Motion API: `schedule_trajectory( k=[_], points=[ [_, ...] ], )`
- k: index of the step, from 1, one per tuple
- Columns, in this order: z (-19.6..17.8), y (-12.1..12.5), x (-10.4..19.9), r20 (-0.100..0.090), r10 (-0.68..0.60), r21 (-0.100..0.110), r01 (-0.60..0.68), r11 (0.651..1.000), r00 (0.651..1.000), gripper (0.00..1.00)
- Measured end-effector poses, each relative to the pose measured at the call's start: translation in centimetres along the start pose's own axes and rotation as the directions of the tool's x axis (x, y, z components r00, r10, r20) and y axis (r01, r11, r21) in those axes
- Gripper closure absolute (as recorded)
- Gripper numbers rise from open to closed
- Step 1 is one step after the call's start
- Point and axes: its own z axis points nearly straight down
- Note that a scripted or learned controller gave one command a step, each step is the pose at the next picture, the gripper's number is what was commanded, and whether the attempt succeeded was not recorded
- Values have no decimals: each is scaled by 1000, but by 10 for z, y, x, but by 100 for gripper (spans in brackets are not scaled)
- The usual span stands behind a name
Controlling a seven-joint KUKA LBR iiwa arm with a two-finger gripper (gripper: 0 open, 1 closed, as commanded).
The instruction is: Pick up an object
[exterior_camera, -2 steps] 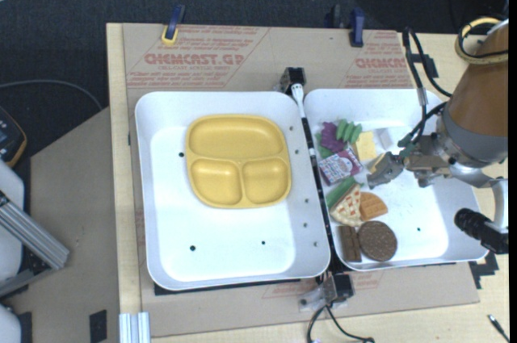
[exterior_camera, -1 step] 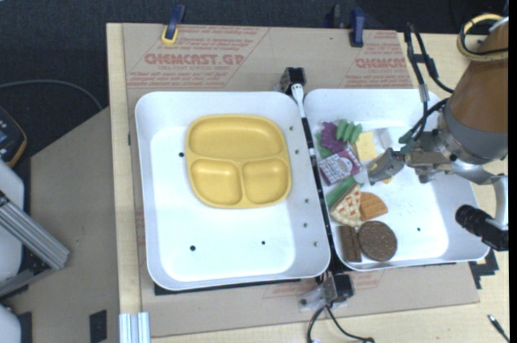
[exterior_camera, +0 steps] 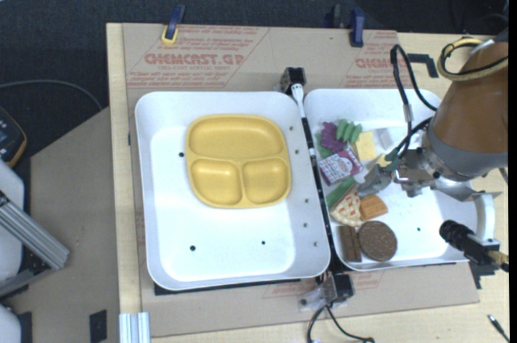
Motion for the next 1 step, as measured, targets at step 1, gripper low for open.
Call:
schedule_trajectory(
  k=[1],
  points=[
    [54, 0, -10, 0, 1, 0, -1, 1000, 1000, 0]
  ],
)
